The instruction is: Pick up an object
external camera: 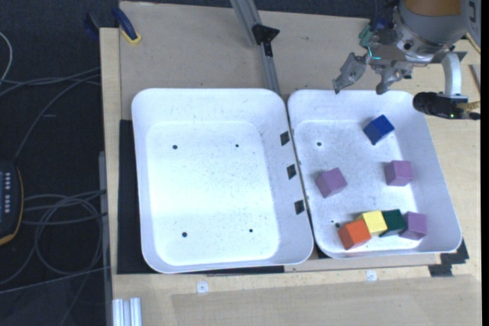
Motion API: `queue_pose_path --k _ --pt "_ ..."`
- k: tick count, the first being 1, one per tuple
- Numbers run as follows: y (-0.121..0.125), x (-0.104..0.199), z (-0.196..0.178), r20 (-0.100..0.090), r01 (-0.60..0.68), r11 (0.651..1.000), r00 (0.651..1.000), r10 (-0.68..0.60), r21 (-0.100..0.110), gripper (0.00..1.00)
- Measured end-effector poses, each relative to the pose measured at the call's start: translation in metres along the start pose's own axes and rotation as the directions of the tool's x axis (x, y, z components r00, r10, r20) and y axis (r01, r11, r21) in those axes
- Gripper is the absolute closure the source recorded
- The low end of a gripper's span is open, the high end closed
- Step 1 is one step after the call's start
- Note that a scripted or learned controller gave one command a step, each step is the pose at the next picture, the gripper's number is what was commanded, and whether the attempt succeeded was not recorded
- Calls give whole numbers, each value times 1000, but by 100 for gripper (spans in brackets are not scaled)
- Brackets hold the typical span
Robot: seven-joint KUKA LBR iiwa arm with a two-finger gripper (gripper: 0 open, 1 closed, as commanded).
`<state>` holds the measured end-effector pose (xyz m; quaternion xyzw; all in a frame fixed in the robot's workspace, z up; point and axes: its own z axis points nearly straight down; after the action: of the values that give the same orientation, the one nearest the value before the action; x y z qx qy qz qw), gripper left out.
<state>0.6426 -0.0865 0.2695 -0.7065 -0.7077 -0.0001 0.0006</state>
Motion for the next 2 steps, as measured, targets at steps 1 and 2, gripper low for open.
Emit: queue_pose_path --k 1,2 --pt "0 0 0 0 0 1000 1000 0 0 0" --pt "-1 8 60 0 -1 1000 1000 1 7 0"
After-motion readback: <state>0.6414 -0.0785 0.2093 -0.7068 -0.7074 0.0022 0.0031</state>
